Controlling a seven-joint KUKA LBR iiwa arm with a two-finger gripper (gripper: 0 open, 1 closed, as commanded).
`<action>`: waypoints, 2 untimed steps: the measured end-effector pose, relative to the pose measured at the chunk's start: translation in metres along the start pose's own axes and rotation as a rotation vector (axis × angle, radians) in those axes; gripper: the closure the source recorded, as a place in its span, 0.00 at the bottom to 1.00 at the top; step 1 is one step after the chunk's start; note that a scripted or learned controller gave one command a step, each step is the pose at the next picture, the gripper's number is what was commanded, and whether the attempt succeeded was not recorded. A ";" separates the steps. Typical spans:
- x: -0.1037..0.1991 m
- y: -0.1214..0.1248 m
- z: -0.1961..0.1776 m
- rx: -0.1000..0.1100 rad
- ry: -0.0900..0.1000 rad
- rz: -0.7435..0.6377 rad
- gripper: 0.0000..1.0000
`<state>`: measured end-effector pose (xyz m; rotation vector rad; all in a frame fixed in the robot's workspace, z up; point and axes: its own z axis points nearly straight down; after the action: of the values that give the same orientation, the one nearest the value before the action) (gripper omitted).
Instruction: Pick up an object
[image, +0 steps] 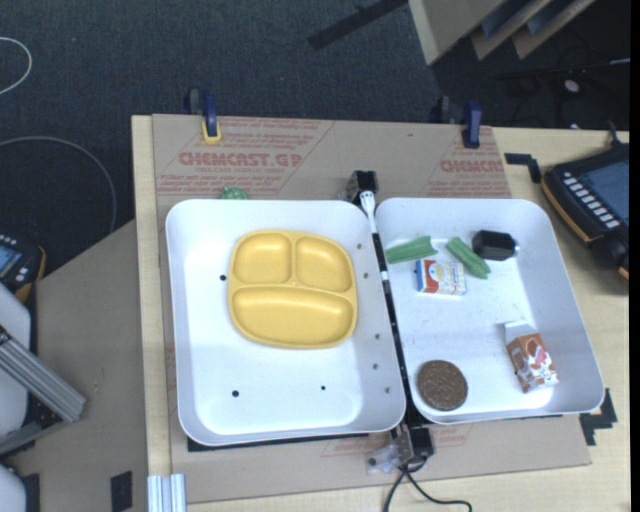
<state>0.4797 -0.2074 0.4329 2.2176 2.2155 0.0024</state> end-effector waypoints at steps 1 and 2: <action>-0.018 0.001 -0.089 -0.004 -0.002 -0.001 1.00; -0.007 0.000 -0.019 0.008 0.004 0.000 1.00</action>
<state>0.4792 -0.2140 0.4517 2.2238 2.2220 -0.0019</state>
